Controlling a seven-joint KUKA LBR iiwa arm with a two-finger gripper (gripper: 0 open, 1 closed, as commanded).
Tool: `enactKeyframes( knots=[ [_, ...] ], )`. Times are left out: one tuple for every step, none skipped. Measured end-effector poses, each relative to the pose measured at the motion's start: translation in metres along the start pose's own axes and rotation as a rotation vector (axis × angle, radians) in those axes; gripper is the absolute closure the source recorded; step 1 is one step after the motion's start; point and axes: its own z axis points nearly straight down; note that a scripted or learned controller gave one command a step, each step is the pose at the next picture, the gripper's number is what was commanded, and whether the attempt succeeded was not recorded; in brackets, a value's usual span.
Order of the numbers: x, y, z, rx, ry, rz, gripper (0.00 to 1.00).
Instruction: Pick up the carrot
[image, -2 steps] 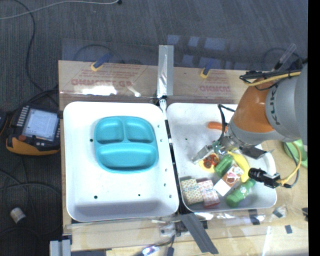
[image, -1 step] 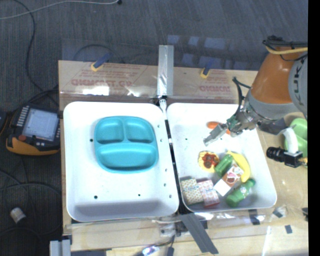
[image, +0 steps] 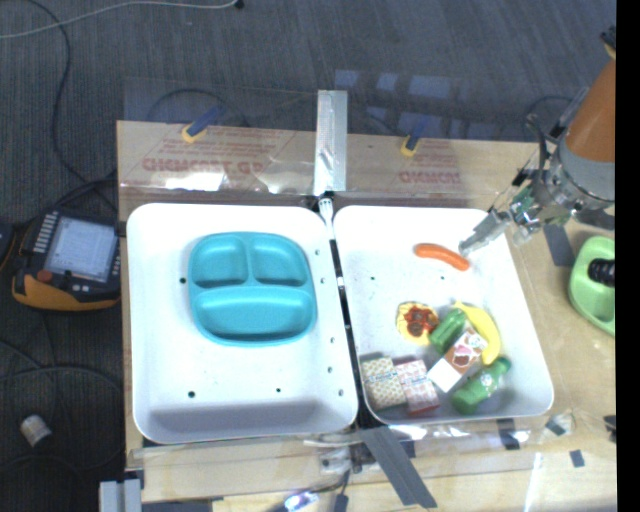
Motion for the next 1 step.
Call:
enactKeyframes(
  knots=[
    [-0.0069, 0.0207, -0.0235, -0.001, -0.001, -0.275, 0.00]
  ],
)
